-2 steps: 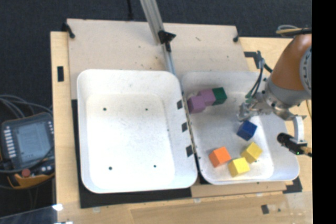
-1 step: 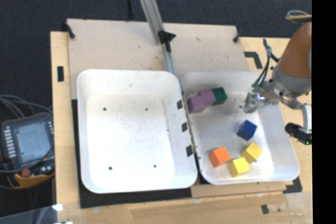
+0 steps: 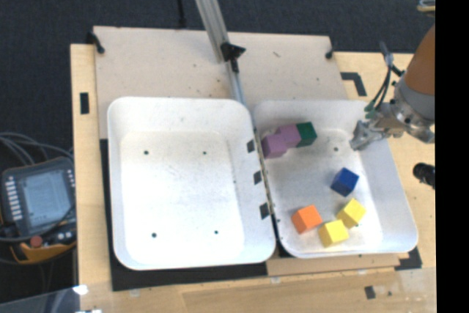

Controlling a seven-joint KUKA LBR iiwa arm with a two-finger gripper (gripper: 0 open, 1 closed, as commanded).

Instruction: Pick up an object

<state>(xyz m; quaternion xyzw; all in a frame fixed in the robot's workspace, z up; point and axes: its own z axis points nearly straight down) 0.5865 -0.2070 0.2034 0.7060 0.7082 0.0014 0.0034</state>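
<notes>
Two bins [image 3: 117, 157]; in right bin six blocks: two yellow [image 3: 342, 222], one each purple [image 3: 280, 141], green [image 3: 307, 133], blue [image 3: 344, 181], orange [image 3: 307, 218]; pincer [image 3: 364, 137] grip unclear.

The arm [image 3: 421, 77] shows a rounded orange band above a grey metallic wrist. Thin green and dark cables run along its side to the small grey end effector [image 3: 364, 134].

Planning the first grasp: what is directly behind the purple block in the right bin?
A green block sits behind the purple block, apparently touching it. The purple block covers its lower left part, so its full shape is hidden.
</notes>
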